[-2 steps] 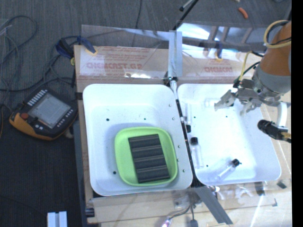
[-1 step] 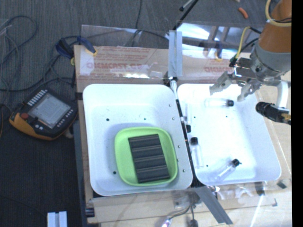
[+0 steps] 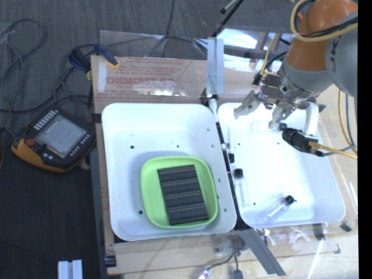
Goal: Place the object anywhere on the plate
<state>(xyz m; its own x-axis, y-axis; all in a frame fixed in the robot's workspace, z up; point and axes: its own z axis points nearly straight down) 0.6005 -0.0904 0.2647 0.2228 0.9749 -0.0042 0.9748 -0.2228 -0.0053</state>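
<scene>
Dark grey carpeted floor around a wooden bench, seen from above at a slant. On the floor at left, a handheld control pendant with a grey screen and orange-black casing, beside loose black cables trailing toward the upper left. At the bench's far edge, a sheet of clear plastic printed with faded red lettering, lying flat, with a blue clamp at its left corner. Thin black stand legs on the carpet beyond. Bright, even light throughout.
</scene>
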